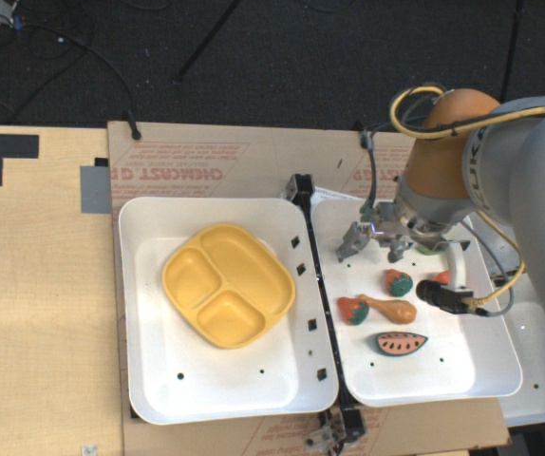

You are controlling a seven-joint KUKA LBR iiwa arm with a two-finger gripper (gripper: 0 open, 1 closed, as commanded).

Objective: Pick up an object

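A pale wooden desk (pixel 35 302) is seen from above, with dark floor and loose cables behind it. A card sheet (pixel 206 164) lies on the desk, and two white bins are set side by side on it. The left bin (pixel 149 369) holds a yellow plate (pixel 227 283) with three wells. The right bin (pixel 481 369) holds the toys to be picked from: a round red-and-green toy (pixel 398 281), a tan drumstick (pixel 391 309), a second red-and-green toy (pixel 352 310) touching the drumstick's left end, and a melon slice (pixel 402 343) nearest the front.

The arm (pixel 453 160) is reached in from the right. The claw (pixel 371 250) is held low over the back of the right bin, its fingers spread apart with nothing between them.

The step is judged to be the approach, since no toy is gripped yet. The round toy lies just beside the claw, toward the front, and is judged the likeliest target. For the next move, the claw would need to be shifted over one toy, lowered with a finger on either side, and closed.

Whether the fingertips touch the bin floor cannot be told. Whether the second red-and-green toy is joined to the drumstick is hard to make out. The arm is cut off at the right edge, and part of the right bin's back is hidden beneath the wrist.
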